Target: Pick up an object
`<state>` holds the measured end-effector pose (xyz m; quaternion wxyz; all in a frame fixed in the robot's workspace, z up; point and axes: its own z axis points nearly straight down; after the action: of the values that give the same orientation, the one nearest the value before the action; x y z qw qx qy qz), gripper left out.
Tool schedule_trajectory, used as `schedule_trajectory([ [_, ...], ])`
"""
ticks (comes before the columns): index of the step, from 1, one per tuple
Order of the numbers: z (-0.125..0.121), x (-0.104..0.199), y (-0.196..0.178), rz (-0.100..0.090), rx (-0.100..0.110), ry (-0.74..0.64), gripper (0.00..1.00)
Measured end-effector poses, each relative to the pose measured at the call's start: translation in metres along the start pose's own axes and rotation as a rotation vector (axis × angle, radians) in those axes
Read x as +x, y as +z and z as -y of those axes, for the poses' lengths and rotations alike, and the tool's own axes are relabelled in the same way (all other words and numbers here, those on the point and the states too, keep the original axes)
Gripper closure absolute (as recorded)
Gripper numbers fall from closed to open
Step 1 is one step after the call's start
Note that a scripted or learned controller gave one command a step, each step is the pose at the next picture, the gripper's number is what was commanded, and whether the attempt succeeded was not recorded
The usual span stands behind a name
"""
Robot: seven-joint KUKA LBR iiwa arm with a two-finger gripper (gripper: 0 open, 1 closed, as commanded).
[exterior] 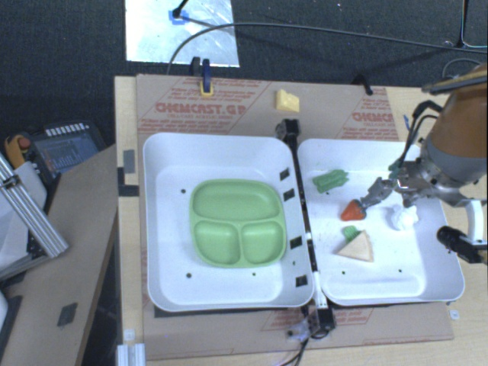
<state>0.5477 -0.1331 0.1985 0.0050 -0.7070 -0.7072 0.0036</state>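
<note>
The right bin [438, 280] holds several small items. A green leafy piece [332, 180] lies at its upper left. A red-orange piece with a green top [352, 211] lies near the middle. A tan wedge with a green bit [357, 246] sits below it, and a white lump [403, 219] lies to the right. My gripper [376, 194] reaches in from the right, low over the bin. Its tip is just up and right of the red-orange piece, touching or nearly touching it. Nothing is visibly lifted.
The left bin [164, 280] carries a green divided plate [237, 223]. A black hinge strip [299, 204] runs between the bins. A yellow block [287, 101] lies on the cardboard behind them. The arm's grey and orange body [461, 139] overhangs the right bin's right edge.
</note>
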Motion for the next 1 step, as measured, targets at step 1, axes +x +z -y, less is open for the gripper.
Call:
schedule_trajectory([
  [1,-0.0029,0.0004,-0.0071,0.002,-0.013,-0.003,0.0],
])
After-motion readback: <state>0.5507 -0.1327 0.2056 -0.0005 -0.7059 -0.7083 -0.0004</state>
